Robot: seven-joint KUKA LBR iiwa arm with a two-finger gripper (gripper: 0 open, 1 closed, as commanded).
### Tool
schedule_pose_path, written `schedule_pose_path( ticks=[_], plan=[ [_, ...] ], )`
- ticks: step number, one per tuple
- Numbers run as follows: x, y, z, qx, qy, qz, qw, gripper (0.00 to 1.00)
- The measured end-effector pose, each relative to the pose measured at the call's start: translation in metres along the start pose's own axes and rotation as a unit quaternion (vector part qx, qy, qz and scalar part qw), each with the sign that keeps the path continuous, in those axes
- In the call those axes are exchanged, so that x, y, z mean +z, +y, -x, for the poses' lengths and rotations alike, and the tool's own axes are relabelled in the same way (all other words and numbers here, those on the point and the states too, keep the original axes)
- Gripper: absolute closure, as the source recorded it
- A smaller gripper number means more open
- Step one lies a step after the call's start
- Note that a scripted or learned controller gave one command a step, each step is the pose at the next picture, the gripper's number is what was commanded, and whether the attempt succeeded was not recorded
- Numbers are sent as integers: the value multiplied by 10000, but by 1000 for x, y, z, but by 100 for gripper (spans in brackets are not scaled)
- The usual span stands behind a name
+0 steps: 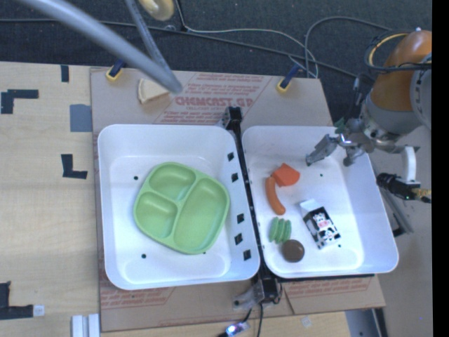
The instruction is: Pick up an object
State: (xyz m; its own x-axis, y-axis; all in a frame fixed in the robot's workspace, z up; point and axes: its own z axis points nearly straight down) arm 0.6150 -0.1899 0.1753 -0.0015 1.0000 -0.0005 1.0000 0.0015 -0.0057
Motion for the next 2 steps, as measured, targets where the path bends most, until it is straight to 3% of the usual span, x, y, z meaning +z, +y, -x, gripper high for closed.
schedule_pose_path(
  ticks=[2],
  plan=[
    [91,-5,-3,-4,-18,44,10000,0]
  ],
)
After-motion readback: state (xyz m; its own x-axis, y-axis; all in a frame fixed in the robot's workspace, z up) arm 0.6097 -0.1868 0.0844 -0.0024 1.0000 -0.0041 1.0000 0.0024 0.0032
